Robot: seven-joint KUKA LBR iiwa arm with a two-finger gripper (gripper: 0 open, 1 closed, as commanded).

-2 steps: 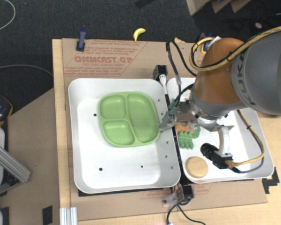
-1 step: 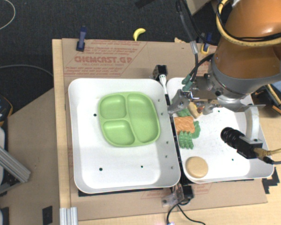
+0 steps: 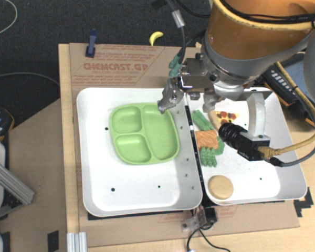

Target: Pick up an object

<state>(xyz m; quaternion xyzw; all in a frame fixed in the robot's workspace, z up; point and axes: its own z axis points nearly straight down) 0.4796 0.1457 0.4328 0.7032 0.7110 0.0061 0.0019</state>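
On the surface (image 3: 121, 56), the left white bin (image 3: 94, 167) holds a light green divided plate (image 3: 145, 134) with three compartments, lying flat near the bin's centre. At about one o'clock from the plate, the claw (image 3: 170, 100) hangs over the bin's upper right corner, just above the plate's top right edge; whether it is open, closed or holding anything cannot be told, since the arm (image 3: 257, 30) above hides much of it. In the right white bin (image 3: 289, 177) lie a green leafy toy (image 3: 201, 121), an orange block (image 3: 206, 139) touching another green piece (image 3: 210, 155), and a tan round disc (image 3: 220, 187) at six o'clock from them. Small red and yellow bits (image 3: 226, 114) sit near the arm.
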